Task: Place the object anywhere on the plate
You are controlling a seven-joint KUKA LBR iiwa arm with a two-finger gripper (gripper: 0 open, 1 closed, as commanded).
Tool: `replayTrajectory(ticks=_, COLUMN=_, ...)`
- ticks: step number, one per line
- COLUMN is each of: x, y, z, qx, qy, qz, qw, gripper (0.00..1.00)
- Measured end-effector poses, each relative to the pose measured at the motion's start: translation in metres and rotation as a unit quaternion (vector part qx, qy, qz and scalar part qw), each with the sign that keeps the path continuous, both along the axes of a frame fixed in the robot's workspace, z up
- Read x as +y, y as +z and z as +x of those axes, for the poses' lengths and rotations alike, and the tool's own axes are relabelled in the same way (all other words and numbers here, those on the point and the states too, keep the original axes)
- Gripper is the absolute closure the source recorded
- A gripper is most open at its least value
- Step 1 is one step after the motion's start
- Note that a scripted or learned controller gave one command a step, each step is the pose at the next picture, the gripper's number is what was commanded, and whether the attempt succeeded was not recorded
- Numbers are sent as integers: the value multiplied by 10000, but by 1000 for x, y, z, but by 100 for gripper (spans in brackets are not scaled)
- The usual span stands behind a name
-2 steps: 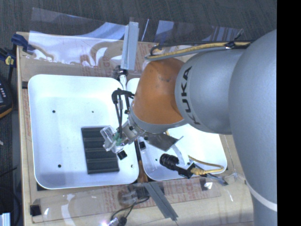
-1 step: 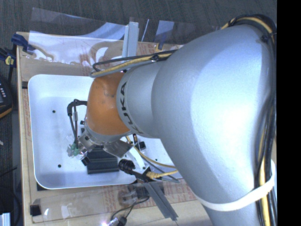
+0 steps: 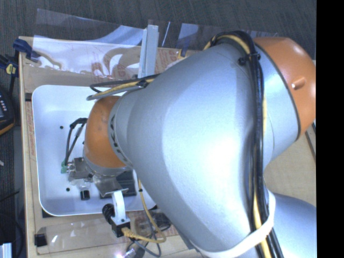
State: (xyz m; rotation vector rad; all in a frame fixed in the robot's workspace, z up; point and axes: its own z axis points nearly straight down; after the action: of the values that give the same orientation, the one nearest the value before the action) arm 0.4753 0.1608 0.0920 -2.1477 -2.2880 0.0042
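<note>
My grey arm (image 3: 215, 144) with its orange band (image 3: 99, 133) covers most of the camera view and hides the right bin. The wrist reaches down into the left white bin (image 3: 45, 117). My gripper (image 3: 83, 184) hangs low over the bin's front part, close to the floor. A small dark piece (image 3: 84, 194) sits right under it; I cannot tell whether it is part of the gripper or a loose thing. Nothing can be made out as held.
Two tiny dark specks (image 3: 62, 127) lie on the bin floor left of the wrist. A metal post (image 3: 150, 47) and clear plastic sheeting (image 3: 80, 50) stand behind the bin. Black gear (image 3: 5, 114) sits off the bench's left edge.
</note>
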Motion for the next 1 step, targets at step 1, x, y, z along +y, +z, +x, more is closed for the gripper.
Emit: replayTrajectory(ticks=1, x=5, y=25, z=20, qx=17, qy=-2113, qz=-15, qw=9774, gripper=100)
